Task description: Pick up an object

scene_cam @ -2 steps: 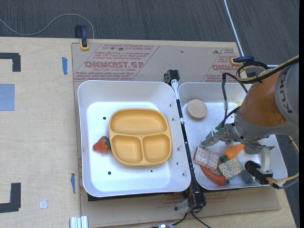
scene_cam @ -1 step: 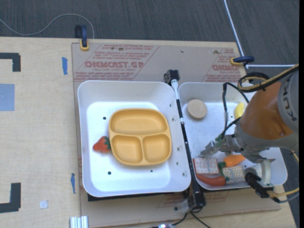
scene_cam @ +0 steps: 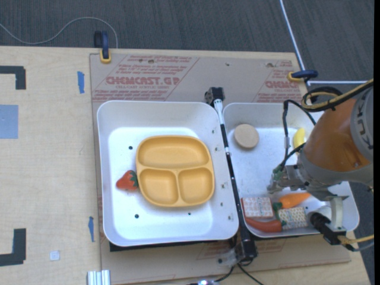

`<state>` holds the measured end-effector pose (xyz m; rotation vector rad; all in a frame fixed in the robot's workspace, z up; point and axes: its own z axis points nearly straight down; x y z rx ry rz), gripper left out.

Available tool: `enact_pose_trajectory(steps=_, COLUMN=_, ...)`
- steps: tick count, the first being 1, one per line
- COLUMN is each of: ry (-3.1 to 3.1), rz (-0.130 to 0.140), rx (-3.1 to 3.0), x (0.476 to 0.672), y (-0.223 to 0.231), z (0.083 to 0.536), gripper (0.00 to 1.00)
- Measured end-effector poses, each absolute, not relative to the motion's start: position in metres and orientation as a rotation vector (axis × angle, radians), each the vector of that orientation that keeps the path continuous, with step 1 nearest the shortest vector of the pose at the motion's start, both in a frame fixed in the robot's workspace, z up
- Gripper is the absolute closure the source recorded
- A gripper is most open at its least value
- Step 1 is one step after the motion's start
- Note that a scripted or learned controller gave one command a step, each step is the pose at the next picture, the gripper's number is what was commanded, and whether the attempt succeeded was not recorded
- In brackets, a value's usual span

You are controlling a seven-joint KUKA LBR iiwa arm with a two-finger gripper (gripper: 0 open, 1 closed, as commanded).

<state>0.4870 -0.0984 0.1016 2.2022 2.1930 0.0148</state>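
The right bin (scene_cam: 261, 159) holds a round tan disc (scene_cam: 246, 136) near its back, a yellow object (scene_cam: 298, 137) partly hidden by the arm, and a cluster at the front: a patterned pink box (scene_cam: 257, 206), a red pepper-like piece (scene_cam: 263, 224), an orange carrot-like piece (scene_cam: 293, 199) and a speckled block (scene_cam: 293, 217). My gripper (scene_cam: 284, 181) reaches down into the right bin just above that cluster, beneath the orange wrist band (scene_cam: 332, 141). Its fingers are hidden by the wrist.
The left bin (scene_cam: 113, 159) carries a yellow three-compartment plate (scene_cam: 175, 170) with a red strawberry-like toy (scene_cam: 126, 181) at its left edge. A black clamp (scene_cam: 214, 94) sits between the bins at the back. Cables run around the arm.
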Motion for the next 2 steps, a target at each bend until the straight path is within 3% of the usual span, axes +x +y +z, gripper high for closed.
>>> enact_pose_trajectory(steps=1, ry=2.223, rz=0.003, rx=2.219, x=0.4826, y=-0.0285, z=0.1849, gripper=1.0)
enact_pose_trajectory(steps=2, ry=2.222, rz=0.001, rx=2.221, x=0.4823, y=-0.0291, z=0.1847, gripper=0.0)
